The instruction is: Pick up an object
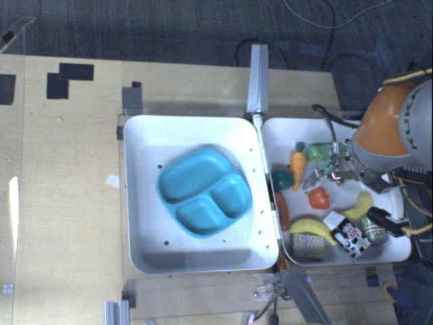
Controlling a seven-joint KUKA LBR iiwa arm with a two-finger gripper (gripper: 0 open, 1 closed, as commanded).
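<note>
While the arm hangs in from the right, here is the lay of things.

Gripper: gripper [329, 170] sits low over the middle of the right bin [399, 250], amid the toys; whether its fingers are open or shut I cannot tell, and nothing is visibly between them.
Likely target: toy carrot [297, 170], just beside the gripper on the side toward the divider, so my guess is that it is the one being lined up.
Carrot axis: long axis runs roughly from far rim to near rim, thick orange end toward the far rim, narrow tip toward the near rim.
Neighbours: red piece [318, 198] just nearer than the gripper; banana [312, 229] lies along the near rim, long axis across the bin.
Why clustered: loose pile for picking, nothing stacked on the carrot.
Left bin: left bin [142, 249] carries a blue divided tray [203, 191] at its centre, well apart from the action.
</note>
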